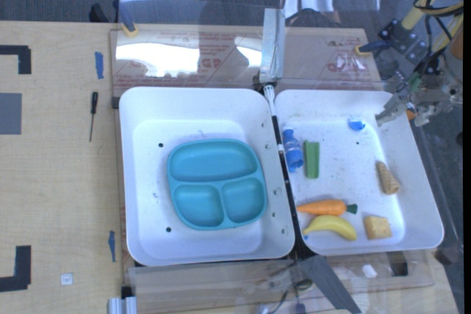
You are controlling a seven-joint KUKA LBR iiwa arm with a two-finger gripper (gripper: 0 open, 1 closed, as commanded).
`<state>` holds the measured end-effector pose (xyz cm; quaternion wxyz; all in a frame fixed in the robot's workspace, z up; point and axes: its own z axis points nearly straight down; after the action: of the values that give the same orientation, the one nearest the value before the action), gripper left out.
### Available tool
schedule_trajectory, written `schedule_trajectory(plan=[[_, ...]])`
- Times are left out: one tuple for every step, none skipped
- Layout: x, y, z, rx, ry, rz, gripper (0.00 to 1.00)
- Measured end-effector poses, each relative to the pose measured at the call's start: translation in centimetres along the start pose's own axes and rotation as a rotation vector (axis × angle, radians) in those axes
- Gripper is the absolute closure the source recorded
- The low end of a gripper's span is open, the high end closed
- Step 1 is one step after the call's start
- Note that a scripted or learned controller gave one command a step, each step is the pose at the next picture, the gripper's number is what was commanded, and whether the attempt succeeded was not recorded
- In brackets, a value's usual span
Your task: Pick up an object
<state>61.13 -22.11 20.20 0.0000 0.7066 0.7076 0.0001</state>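
You see two white bins side by side on the counter [59, 180]. The left bin [140, 121] carries a blue divided plate [217, 182] with bare floor on every side. In the right bin [423, 224] the upper middle floor is open. A blue bottle [293, 151] lies just beside the dividing wall, long axis running up and down the view; a green stick [312, 159] lies parallel, just to its right. A carrot [325, 208] lies crosswise, green tip pointing right, with a banana [330, 227] just below it and a yellow block [377, 227] near the lower right corner. A cone [388, 178] lies near the right wall, tilted. A small blue piece [357, 125] sits near the upper wall. The pincer [388, 115] hangs at the upper right rim; you cannot tell how far open it is, and nothing shows in it.
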Motion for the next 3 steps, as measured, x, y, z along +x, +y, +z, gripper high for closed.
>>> schedule_trajectory(plan=[[0.0, 0.0, 0.0, 0.000, 0.000, 0.000, 0.00], [0.0, -3.5, 6.0, 0.004, 0.004, -0.035, 0.00], [1.1, -6.4, 10.7, -0.004, 0.016, 0.014, 0.00]])
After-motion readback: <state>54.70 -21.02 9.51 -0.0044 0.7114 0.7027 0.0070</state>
